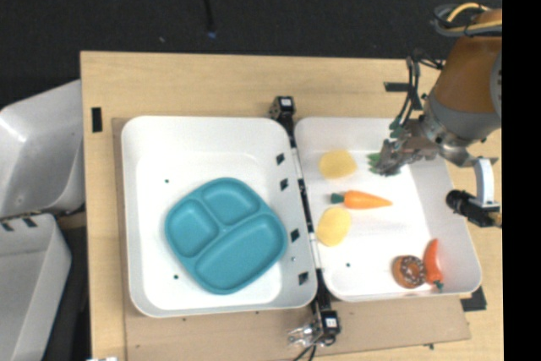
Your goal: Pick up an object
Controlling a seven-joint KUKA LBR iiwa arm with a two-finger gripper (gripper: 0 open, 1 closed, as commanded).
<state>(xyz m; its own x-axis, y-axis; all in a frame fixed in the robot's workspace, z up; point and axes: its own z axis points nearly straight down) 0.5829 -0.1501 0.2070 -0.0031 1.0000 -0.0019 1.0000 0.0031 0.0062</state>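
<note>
My tool (387, 158) hangs low over the far side of the right bin (461, 279); I cannot tell its state; just left of it lies a yellow piece (337, 164); nearer, a carrot (366, 199), a second yellow piece (334, 226), then a donut (409, 270) beside a red piece (433, 260); the left bin (139, 182) holds a blue divided plate (224, 234).

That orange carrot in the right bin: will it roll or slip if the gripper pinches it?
The carrot looks tapered and rounded, lying flat, so it may roll or swing toward its tip. Its smooth, toy-like surface could slip. It looks rigid, probably light.
</note>
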